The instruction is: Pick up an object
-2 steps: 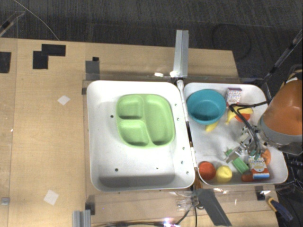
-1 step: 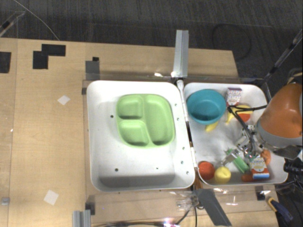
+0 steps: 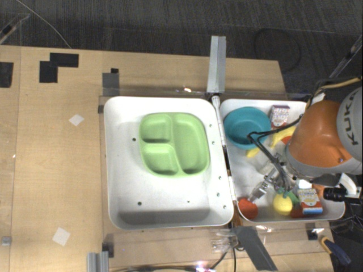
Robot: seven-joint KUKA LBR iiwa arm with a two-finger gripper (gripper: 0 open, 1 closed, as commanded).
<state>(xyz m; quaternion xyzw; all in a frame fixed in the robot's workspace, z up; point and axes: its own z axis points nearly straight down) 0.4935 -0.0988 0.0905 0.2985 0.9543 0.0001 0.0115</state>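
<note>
The arm is low in the right bin (image 3: 340, 211), its tool (image 3: 262, 190) just above the red ball (image 3: 247, 208) near the front wall. Whether the tool grips anything cannot be told. Judged mid-reach; next it needs a clean close and lift.

A teal bowl (image 3: 246, 126) is seen upright at the far left corner of the right bin (image 3: 241, 174). Beside it, by the far wall, a small printed packet (image 3: 279, 116) is lying. A red rounded object (image 3: 248, 208) is found at the near left corner, close to the near wall. A yellow rounded object (image 3: 283, 204) is placed to its right, just beside a small red, white and blue carton (image 3: 309, 201).
</note>
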